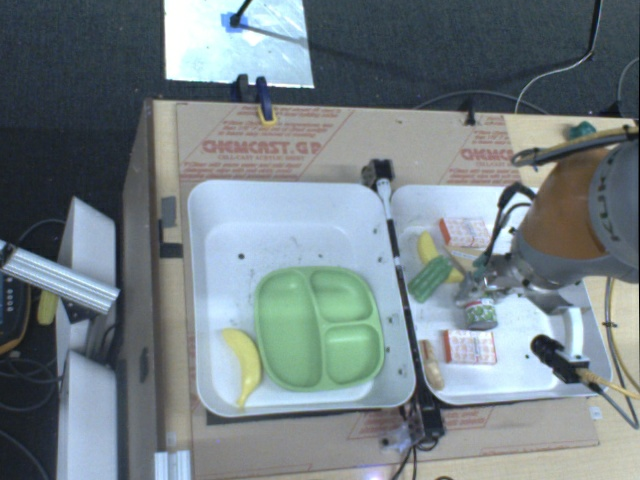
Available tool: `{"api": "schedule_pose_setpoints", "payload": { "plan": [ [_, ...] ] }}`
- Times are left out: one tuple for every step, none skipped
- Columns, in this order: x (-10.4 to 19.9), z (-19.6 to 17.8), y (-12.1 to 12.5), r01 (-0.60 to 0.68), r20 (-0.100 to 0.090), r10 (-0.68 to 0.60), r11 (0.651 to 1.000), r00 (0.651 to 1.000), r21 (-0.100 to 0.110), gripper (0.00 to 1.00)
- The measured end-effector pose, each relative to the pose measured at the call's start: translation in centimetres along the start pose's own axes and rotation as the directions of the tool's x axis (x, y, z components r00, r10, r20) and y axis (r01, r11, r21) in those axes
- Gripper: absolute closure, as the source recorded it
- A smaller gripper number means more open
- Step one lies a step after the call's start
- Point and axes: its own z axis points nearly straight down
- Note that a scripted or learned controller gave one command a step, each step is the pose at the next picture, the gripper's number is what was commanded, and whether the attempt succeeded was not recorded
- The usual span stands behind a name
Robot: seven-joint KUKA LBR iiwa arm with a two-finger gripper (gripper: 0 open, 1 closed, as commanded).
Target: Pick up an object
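Observation:
The right bin [520, 388] holds several small items. A green oblong piece [428, 279] lies by the bin's left wall with a yellow piece [430, 246] just behind it. An orange-and-white box [465, 232] sits at the back, and a second one [470, 346] lies near the front. A small round can [481, 314] with a green band stands mid-bin. A tan piece [432, 366] lies in the front left corner. My gripper [478, 288] hangs low over the middle of this bin, directly behind and above the can and right of the green piece.
The left bin [215, 228] carries a green divided plate [318, 328] and a yellow banana [243, 364] at its front left. The arm's orange band [565, 213] and grey body cover the right bin's right side. A black clamp [380, 173] sits where the bins meet at the back.

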Motion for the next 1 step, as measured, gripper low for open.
{"api": "schedule_pose_setpoints", "payload": {
  "plan": [
    [8.15,-12.79,-0.56,0.002,-0.001,-0.002,1.000,1.000,0.002,1.00]
  ]
}}
